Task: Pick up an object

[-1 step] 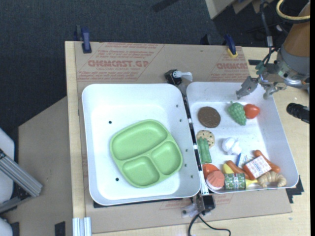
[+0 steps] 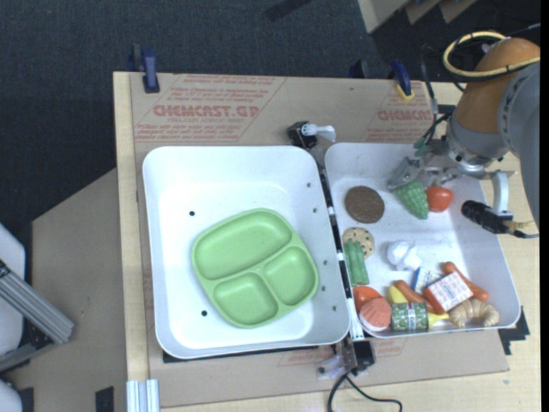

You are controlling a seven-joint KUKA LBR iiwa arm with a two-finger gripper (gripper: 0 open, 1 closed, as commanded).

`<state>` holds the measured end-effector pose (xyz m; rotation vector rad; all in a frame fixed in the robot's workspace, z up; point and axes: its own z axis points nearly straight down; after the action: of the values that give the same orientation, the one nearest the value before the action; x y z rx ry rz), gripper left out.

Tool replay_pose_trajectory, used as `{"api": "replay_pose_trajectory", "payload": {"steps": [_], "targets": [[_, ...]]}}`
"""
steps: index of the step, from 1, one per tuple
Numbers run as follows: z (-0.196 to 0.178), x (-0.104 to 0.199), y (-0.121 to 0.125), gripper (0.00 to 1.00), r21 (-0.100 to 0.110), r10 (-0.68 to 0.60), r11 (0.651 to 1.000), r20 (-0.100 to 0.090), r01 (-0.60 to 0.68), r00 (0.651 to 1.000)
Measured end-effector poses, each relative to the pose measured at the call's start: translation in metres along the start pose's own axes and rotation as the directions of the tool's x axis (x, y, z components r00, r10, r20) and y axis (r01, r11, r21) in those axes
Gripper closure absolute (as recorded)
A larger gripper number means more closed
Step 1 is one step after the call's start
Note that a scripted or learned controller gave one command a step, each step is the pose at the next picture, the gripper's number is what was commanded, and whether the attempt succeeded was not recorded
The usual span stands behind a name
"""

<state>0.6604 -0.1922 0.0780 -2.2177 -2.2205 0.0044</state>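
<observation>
My gripper hangs low over the far part of the right bin, reaching in from the right. Directly at its tip lie a green bumpy toy vegetable and a red tomato-like piece. Whether the gripper touches either of them cannot be made out. To their left lies a brown round cookie. A chocolate-chip cookie and a green bar lie along the bin's left wall.
The right bin's near end holds a crowd of toy foods: a white lump, a red box, a croissant, a small can and an orange-pink slice. A green divided plate lies in the left bin.
</observation>
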Motion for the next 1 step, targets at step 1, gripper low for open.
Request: {"api": "replay_pose_trajectory", "payload": {"steps": [1], "targets": [[-0.0179,0.0001,0.0012,1.0,-0.007,-0.001,1.0,0.002,0.001,1.0]]}}
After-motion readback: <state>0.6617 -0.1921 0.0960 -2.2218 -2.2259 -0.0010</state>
